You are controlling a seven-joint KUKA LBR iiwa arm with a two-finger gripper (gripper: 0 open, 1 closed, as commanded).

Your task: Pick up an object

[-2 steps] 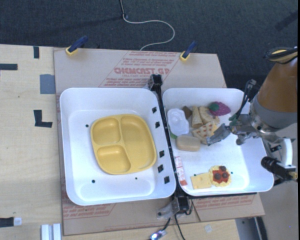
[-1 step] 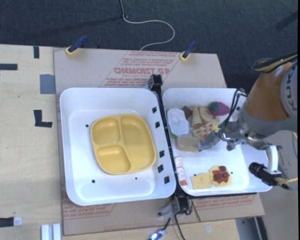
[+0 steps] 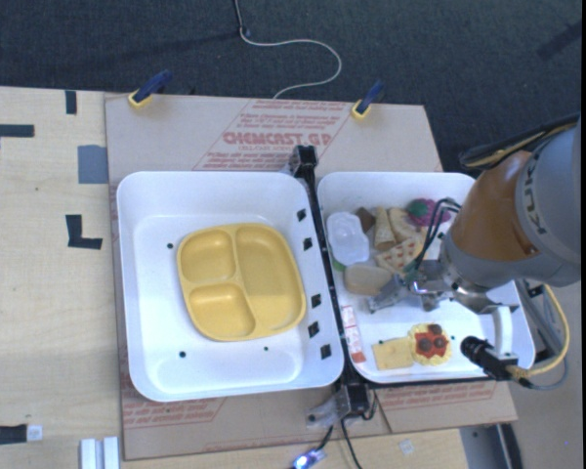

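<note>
Camera view: gripper (image 3: 402, 296) low inside right bin (image 3: 469, 182), just beside tan object (image 3: 366, 279), finger state unclear.

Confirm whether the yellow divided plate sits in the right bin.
No, the yellow divided plate lies in the left bin.

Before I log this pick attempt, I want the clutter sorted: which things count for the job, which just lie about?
For the job:
- hand
- toy pizza slice
- clear cup
- tan block

Lying about:
- yellow divided plate in the left bin
- white cable
- two clamps
</note>
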